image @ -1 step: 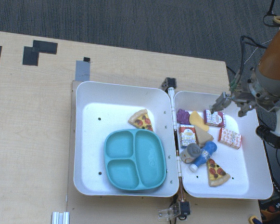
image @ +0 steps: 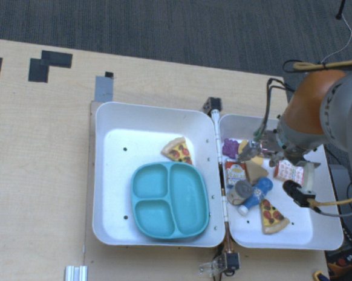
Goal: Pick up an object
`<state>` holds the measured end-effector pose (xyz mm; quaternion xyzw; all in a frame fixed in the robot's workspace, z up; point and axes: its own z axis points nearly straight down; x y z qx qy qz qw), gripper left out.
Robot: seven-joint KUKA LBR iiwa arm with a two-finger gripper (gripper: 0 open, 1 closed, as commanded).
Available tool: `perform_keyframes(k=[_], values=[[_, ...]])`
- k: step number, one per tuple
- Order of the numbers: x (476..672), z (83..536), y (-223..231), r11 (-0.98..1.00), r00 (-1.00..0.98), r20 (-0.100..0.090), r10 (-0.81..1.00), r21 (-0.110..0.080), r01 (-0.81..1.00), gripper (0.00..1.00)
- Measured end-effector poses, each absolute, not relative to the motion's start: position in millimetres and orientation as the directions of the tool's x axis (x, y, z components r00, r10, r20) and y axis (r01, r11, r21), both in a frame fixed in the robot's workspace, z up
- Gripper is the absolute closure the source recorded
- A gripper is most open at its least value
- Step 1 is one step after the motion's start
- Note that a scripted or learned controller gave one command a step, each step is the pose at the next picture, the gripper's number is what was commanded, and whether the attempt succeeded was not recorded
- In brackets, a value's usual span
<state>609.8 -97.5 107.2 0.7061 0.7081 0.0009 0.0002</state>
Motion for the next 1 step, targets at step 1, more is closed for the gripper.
perform_keyframes(k=[1], values=[[611.2,118.6,-96.9,0.004,-0.004,0.001,1.0,0.006,1.0,1.0]])
